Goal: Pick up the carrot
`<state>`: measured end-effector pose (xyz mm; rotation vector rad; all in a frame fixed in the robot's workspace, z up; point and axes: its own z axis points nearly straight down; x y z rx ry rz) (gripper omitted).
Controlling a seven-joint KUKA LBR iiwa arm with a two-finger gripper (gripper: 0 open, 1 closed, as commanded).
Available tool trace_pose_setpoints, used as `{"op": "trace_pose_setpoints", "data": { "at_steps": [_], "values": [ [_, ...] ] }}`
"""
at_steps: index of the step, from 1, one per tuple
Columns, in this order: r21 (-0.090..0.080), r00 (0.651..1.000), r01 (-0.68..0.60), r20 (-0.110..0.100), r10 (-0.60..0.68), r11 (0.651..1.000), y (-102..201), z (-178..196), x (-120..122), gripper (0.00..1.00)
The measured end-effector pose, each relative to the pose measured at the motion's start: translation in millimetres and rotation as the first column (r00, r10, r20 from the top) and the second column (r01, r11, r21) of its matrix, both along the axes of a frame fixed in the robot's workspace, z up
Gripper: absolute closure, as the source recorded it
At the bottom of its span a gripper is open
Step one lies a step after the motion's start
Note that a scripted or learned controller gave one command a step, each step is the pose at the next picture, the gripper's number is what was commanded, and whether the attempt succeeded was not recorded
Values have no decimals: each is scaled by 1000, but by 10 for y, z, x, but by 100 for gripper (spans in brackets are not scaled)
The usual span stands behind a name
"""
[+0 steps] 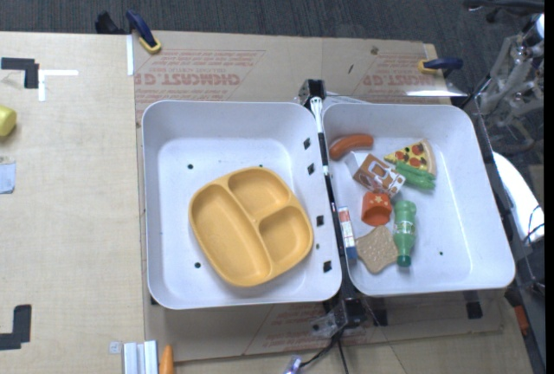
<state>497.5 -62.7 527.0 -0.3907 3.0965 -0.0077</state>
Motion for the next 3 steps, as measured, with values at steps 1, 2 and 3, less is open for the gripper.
{"op": "trace_pose_setpoints", "data": {
  "at_steps": [1,2,3],
  "values": [
    [0,1000,0,0,0,1000,0,0,0,0],
    [-1,1000,1,9,-1,1000,-1,104,29,100],
    [-1,1000,1,8,-1,1000,-1,104,29,0]
  ]
}}
